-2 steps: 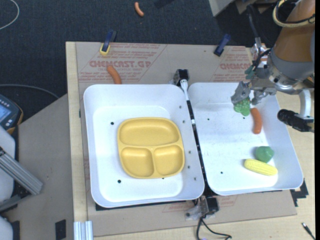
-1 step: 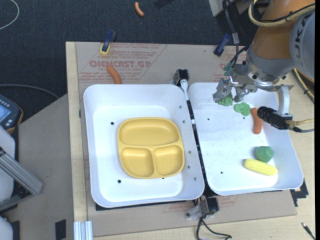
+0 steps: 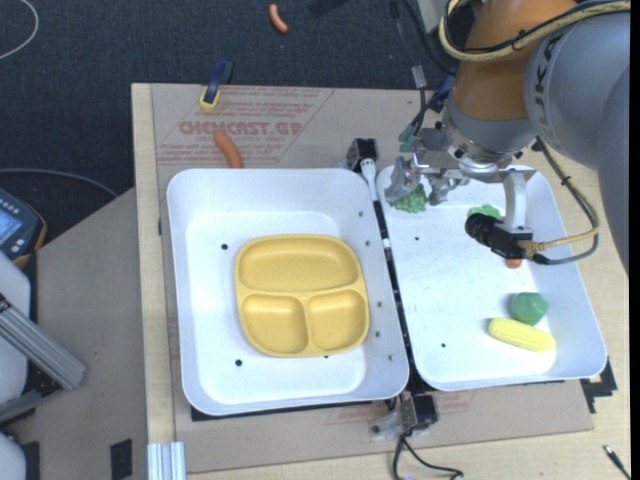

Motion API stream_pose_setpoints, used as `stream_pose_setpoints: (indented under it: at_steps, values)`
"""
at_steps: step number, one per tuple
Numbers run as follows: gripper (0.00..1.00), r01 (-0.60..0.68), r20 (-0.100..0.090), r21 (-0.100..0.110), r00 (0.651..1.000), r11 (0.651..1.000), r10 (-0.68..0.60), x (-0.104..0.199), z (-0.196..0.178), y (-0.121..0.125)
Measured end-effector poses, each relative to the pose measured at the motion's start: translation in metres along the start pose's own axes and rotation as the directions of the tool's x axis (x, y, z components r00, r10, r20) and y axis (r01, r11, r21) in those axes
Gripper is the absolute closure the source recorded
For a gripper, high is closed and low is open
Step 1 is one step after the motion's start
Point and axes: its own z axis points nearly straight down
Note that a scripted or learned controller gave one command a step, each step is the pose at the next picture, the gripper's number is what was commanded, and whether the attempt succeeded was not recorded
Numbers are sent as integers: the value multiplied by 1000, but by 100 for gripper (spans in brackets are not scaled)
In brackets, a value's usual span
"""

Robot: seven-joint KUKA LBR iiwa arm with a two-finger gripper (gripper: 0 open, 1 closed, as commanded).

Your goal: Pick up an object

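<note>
Low in the right bin's (image 3: 575, 353) far-left corner, the gripper (image 3: 412, 190) sits over a small green leafy toy (image 3: 410, 202) — whether it grips it I cannot tell — likely light, bumpy plastic, best pinched across its middle — a yellow corn (image 3: 521, 334) lies well apart.

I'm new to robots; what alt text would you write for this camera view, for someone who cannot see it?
A grey robot arm reaches from the right, its gripper low over a small green item at the back of the right white bin, which also holds a yellow corn cob. The left bin holds a yellow divided plate.
</note>
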Motion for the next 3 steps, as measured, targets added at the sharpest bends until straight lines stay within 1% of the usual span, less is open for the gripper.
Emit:
stream_pose_setpoints:
  at_steps: [1,2,3]
  values:
    - [100,1,0,-8,1000,1000,-1,52,-11,22]
    - [100,-3,2,1,1000,1000,3,66,4,14]
    - [100,-4,2,-7,1000,1000,4,64,-7,27]
